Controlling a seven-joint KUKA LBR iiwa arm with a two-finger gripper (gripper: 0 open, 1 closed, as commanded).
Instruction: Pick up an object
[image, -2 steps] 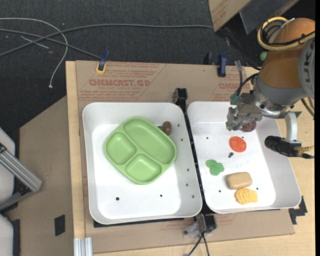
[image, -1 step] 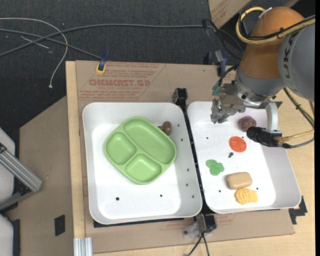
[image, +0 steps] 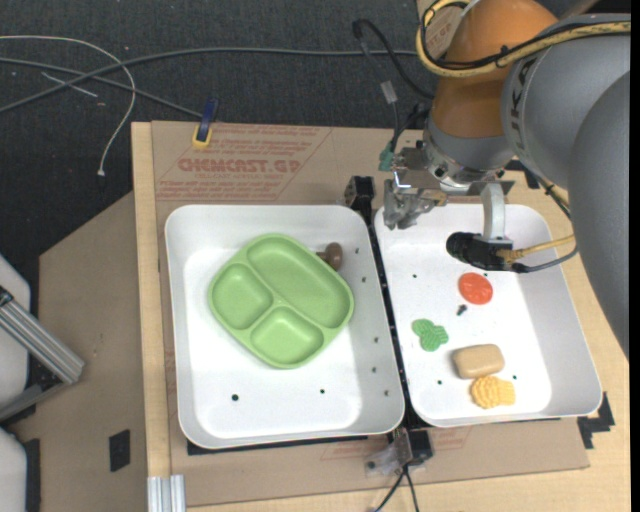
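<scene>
Beneath the hand, grip unreadable: flat round red-orange piece in right bin.

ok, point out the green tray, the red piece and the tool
green tray (image: 281, 299): camera view, centre dividers
red piece (image: 476, 288): camera view, middle of its top
tool (image: 403, 212): camera view, between its tips

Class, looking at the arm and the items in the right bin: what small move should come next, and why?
Probably travel toward the view's bottom, over the red piece. The end effector sits at the right bin's top-left corner, with no item beneath it.
</scene>
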